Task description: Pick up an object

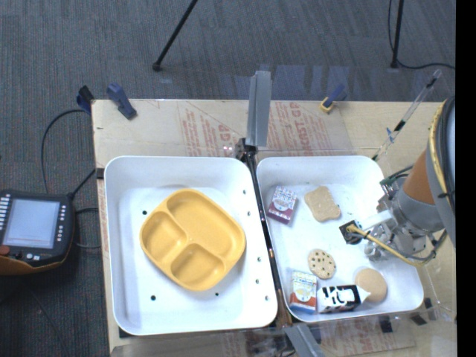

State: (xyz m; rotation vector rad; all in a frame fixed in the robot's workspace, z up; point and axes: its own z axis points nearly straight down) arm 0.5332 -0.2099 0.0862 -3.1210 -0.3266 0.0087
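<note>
Grey carpet (pixel 74 36) lies round a plywood bench (pixel 171 129) that bears two white bins side by side. From where I stand, the left bin (pixel 123 199) holds a yellow divided plate (pixel 193 238) at its middle. The right bin (pixel 349 169) carries the loose pieces:

- a purplish packet (pixel 282 204) at ten o'clock
- a slice of toast (pixel 322 203) just beside the packet, toward twelve
- a chip cookie (pixel 321 263) near the centre
- a small orange-and-white carton (pixel 303 290) at seven
- a black-and-white carton (pixel 342 297) right against the small carton, at six
- a round tan bun (pixel 370 285) at five

The gripper (pixel 387 242) hangs at the bin's three o'clock side, toward twelve of the bun and apart from it. Whether it is wide or narrow I cannot tell.
</note>
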